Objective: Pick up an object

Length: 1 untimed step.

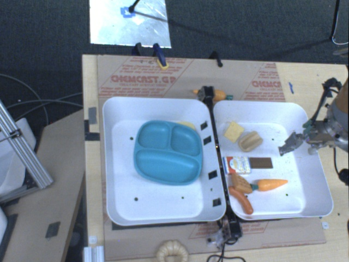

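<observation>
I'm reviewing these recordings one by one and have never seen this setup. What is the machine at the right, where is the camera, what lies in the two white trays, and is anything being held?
One camera looks down at a slant on a bench. The machine entering from the picture's right is a robot arm; its gripper hovers over the right bin, with nothing visible between its fingers. The left bin holds a blue divided plate. The right bin holds toy food: a yellow cheese wedge, a tan bread roll, a small red and white packet, a brown bar, an orange carrot and a reddish sausage. Its job is to pick up an object; that has not happened yet.
</observation>
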### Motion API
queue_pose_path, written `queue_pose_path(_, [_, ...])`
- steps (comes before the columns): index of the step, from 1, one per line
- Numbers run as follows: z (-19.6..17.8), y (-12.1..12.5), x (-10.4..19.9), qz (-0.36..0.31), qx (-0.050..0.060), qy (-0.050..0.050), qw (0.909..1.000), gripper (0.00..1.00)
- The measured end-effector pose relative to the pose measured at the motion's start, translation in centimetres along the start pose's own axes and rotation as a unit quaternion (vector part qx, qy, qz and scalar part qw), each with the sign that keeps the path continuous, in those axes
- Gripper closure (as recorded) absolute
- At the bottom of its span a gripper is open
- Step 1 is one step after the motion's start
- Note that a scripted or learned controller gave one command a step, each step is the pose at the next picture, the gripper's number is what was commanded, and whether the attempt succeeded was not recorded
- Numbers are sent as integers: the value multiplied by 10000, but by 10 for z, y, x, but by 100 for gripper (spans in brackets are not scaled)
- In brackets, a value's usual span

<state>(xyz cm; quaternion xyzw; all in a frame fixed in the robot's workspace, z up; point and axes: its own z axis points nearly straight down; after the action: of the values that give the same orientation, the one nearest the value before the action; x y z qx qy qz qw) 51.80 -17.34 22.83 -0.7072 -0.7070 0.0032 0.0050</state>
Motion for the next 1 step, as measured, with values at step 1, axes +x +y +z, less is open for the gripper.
queue_pose_path(1, [-7, 3, 0, -17, -66, -16, 10000, 0])
